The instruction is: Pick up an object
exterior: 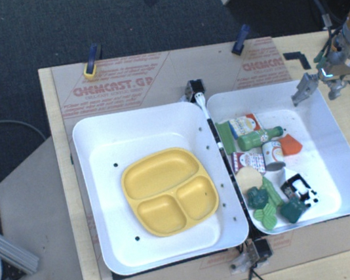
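I had the pincer (pixel 315 86) hanging over the far right rim of the right bin (pixel 341 141), its two fingers spread apart with nothing between them. My pick of target was the green bottle (pixel 259 136), lying on its side in that bin, just left of the orange piece (pixel 291 144) and above the small can (pixel 272 153). It looked like a light, stiff plastic toy with a smooth round body, so I judged it might roll or slip under the fingers. I reckoned the best hold was across the middle of its body, fingers closing on the two long sides, not on the narrow neck. The clutter pressed close around it: a red and white packet (pixel 245 123) just behind, green toys (pixel 264 197) nearer the front. The yellow tray (pixel 168 189) sat well apart, in the left bin (pixel 102 181).
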You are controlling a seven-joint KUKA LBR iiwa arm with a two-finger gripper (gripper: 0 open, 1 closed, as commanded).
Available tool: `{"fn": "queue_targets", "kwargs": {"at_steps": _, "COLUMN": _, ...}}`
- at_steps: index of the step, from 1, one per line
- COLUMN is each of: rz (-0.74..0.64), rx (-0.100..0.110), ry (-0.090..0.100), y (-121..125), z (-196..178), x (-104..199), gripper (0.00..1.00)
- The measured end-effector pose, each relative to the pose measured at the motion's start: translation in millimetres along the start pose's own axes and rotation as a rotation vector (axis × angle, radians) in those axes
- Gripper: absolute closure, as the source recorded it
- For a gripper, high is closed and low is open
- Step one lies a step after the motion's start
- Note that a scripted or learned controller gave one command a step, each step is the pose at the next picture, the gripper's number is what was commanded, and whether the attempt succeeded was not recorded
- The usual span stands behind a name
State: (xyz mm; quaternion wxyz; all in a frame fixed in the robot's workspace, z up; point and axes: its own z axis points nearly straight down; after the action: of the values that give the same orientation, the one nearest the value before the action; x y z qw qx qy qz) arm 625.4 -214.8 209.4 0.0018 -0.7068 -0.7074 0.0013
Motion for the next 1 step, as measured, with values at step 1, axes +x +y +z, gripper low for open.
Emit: {"fn": "queue_targets", "kwargs": {"at_steps": 1, "rz": 0.001, "rx": 0.003, "ry": 0.002, "y": -7.5, "z": 61.5, "x": 2.8, "gripper": 0.0}}
